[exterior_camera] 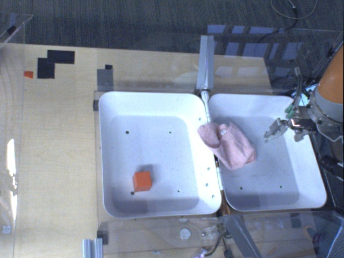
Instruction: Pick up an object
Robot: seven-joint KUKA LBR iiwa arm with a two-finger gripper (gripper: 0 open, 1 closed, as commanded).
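**Over the right bin: gripper poised, nothing held**

Across the bench, two shallow white plastic bins sit side by side, the left bin [107,144] and the right bin [301,192], their inner walls touching along a central seam. Each bin keeps its loose contents within the arm's working area and apart from the other bin's contents.

**Object positions**
- A small orange cube-shaped block [142,180] rests on the floor of the left bin, toward the near-left corner, well apart from every wall and from the arm.
- A crumpled pink cloth [228,143] lies against the left wall of the right bin. One fold rides up onto the seam between the bins; the rest spreads on the right bin's floor. Judged from its slack shape, the cloth will deform when pinched.

**Arm pose**
- The grey arm with its orange band [333,82] enters from the right edge and leans over the right bin's far-right portion.
- The two-finger gripper [287,128] points down and leftward, its fingers [275,130] spread apart with nothing between them.
- The gripper is near the cloth but clear of it, with bare bin floor between them.

**Assessment**
No pick is made yet. The cloth is the closer candidate; the block calls for a reach across the seam.
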